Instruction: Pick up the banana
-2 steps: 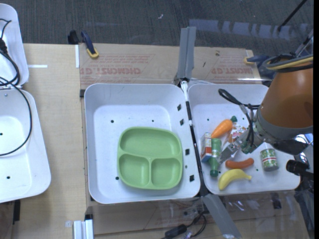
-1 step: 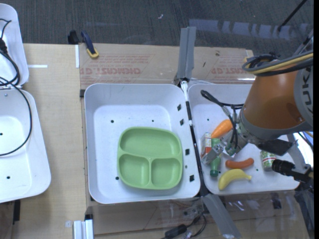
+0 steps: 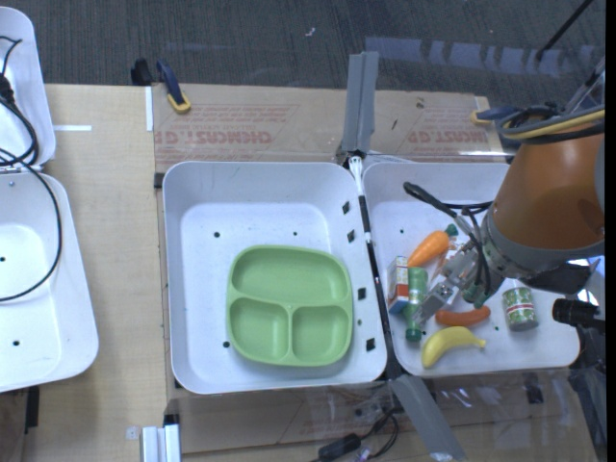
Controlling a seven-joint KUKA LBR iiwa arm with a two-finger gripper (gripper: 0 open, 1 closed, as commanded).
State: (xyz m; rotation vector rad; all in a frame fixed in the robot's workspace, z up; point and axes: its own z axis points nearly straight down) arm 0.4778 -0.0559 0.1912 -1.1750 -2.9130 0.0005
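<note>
I see two white bins side by side on the surface (image 3: 115, 162). The left bin (image 3: 192, 287) carries a green divided plate (image 3: 290, 304) with three compartments, sitting toward the bin's 5 o'clock area.

The right bin (image 3: 395, 219) holds the clutter. The banana (image 3: 450, 343) lies flat near the bin's front edge, at about 6 o'clock of the bin, its curved body running left to right with the thicker end at the left. Just above it, at its 12 o'clock, lies a red-orange pepper-like item (image 3: 464, 316). A carrot (image 3: 429, 247) lies tilted at roughly 11 o'clock from the banana. A green bottle (image 3: 416, 301) stands or leans at the banana's 10 o'clock, next to a small white and red carton (image 3: 398, 287). A small can with a green label (image 3: 520, 308) sits at the banana's 2 o'clock.

The arm comes in from 3 o'clock; its orange band (image 3: 553, 191) covers much of the bin's right side. The end effector (image 3: 460, 275) sits low over the clutter, between the carrot and the pepper-like item, above the banana and apart from it. I cannot tell from this view whether it is spread or pressed together. I see nothing pinched in it.

A blue-handled tool (image 3: 171, 87) lies on the surface at 11 o'clock of the left bin.
</note>
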